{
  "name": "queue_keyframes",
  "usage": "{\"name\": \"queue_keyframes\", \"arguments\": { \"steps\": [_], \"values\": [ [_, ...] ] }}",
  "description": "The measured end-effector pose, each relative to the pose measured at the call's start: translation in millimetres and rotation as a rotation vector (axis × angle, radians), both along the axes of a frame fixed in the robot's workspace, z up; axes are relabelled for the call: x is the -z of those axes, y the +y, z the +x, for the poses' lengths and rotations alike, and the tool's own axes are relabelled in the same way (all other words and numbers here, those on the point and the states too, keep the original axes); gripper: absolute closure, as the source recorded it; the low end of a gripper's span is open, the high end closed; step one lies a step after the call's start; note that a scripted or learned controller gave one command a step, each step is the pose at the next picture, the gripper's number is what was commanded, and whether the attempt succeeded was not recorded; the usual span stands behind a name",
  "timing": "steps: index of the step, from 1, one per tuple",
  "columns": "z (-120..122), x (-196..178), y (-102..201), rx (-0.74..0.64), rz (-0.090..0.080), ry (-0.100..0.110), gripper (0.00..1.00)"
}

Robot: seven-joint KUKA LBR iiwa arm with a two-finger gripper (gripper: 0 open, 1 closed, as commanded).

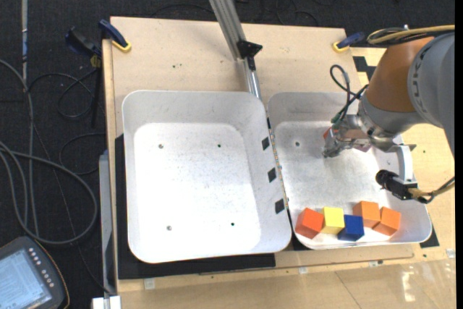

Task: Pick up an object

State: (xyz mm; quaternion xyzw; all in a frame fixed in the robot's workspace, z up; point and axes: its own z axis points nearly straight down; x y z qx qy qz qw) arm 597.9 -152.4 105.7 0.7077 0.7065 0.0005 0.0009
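The blocks lie in a cluster along the near wall of the right bin [286,155], well apart from my claw [331,148] and below it in the view. An orange block [311,221] sits farthest to the left, a yellow block [333,218] just beside it, then a blue block [353,227] touching the yellow one. Two more orange blocks [380,217] sit side by side at the far end of the row. My claw hangs over the bare middle of that same bin, pointing down and leftward, with nothing under it but white floor. I cannot tell whether it is released or clenched; it is too small and blurred. Beyond my claw, across the shared rim, lies the left bin [137,155].
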Motion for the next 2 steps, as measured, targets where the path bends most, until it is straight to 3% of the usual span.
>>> {"name": "queue_keyframes", "arguments": {
  "steps": [2],
  "values": [
    [4.7,-107.8,-2.8,-0.005,-0.002,-0.007,1.0]
  ]
}}
